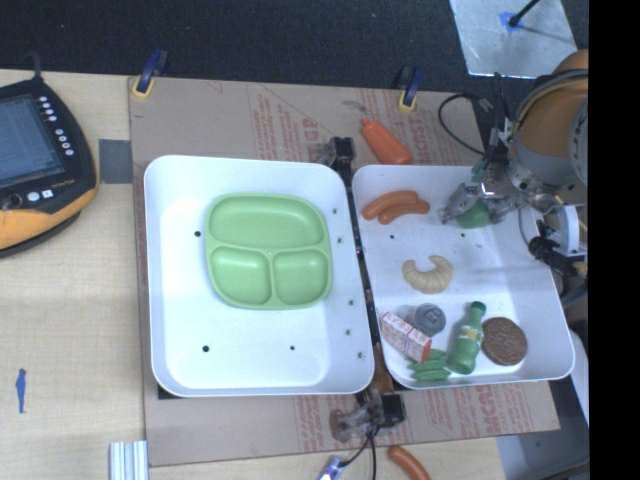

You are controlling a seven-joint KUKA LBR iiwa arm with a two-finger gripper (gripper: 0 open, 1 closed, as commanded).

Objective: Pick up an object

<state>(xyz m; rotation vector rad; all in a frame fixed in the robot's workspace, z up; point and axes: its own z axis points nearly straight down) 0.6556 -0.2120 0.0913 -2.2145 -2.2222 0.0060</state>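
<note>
My gripper (472, 206) is low over the far part of the right bin (545, 368), reaching in from the right. A small green object (477, 217) shows right at its tip; whether it is gripped is hidden by the wrist. Other items lie in that bin: two orange-red sausages (394, 205) at the far left, a pale croissant (428, 274) in the middle, a green bottle (466, 338), a brown round cookie (504, 340), a red-and-white carton (404, 334), a grey round disc (430, 319) and a green bean pod (430, 371) near the front.
The left bin (170, 268) holds a green divided plate (269, 249). An orange carrot (385, 142) lies on the cardboard behind the bins and another orange piece (409, 461) in front. A teach pendant (35, 163) rests at the far left. Black cables (465, 118) trail near the arm.
</note>
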